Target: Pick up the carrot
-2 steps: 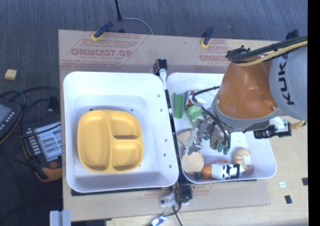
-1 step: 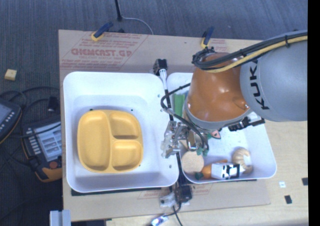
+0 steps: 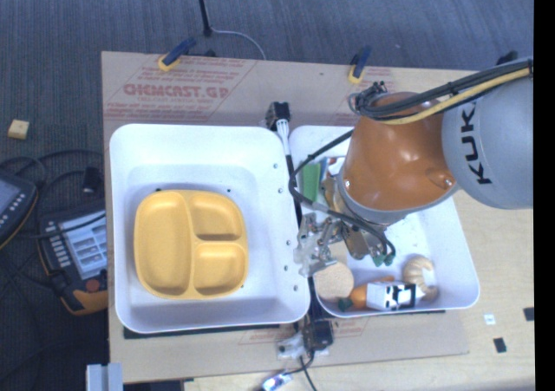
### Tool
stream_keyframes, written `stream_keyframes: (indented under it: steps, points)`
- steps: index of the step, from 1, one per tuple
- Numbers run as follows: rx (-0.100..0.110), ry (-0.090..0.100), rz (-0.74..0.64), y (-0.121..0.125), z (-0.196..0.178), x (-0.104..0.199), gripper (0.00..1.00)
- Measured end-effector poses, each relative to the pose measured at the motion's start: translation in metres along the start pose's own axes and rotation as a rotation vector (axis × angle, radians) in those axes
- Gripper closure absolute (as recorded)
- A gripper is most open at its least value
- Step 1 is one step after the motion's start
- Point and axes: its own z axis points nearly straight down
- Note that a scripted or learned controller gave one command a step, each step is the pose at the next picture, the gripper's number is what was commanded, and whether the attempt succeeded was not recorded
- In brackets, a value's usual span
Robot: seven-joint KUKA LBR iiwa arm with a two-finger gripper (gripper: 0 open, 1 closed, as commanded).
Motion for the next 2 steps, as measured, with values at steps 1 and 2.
stream_keyframes:
  steps: [1,2]
  points:
    - [0.001,-0.001,-0.316,-0.070,-0.032,-0.006,1.00]
    - [-0.001,0.000,-0.271,-0.008,0.000,-0.013,1.00]
